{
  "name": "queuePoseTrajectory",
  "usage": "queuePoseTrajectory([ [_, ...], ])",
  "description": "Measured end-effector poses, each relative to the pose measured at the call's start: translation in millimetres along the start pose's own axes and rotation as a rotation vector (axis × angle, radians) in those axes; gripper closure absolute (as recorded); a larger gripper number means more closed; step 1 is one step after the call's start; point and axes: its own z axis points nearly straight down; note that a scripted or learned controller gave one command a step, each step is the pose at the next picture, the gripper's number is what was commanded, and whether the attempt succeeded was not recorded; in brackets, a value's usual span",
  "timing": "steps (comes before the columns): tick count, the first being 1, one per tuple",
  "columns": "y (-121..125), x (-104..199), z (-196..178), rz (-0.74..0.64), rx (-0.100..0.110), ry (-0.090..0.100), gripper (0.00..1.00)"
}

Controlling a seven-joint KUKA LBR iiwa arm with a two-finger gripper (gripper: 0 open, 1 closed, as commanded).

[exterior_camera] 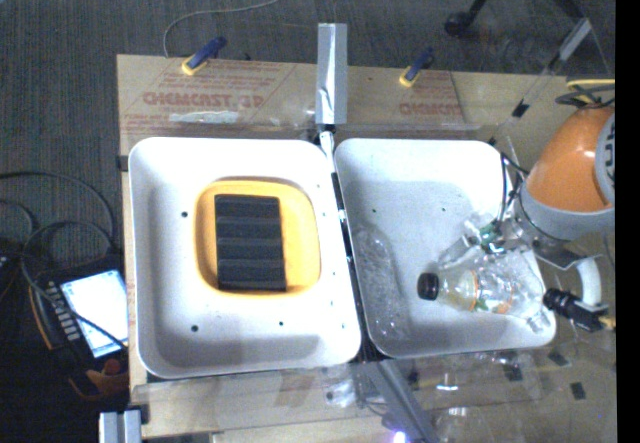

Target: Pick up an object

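A clear plastic bottle (pixel 470 288) with a black cap (pixel 428 285) lies on its side in the right bin (pixel 400 181), cap pointing left. A yellow block with a black ribbed top (pixel 252 239) rests in the middle of the left bin (pixel 160 181). The arm's orange band (pixel 568 176) is at the right edge, and my gripper (pixel 497 234) hangs low over the right bin's right side, just above the bottle's body. Clear plastic and cables clutter that spot.
A clear, faint plastic item (pixel 374 266) lies along the right bin's left wall. A grey post (pixel 330 71) stands behind the ridge between the bins. Blue-yellow clamps (pixel 203 54) hold the board at the back. A tablet (pixel 90 309) and cables lie on the floor at left.
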Motion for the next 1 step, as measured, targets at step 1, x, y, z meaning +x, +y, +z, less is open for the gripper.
queuePoseTrajectory([
  [1,0.7,0.5,-8.7,0.000,-0.001,0.000,1.00],
])
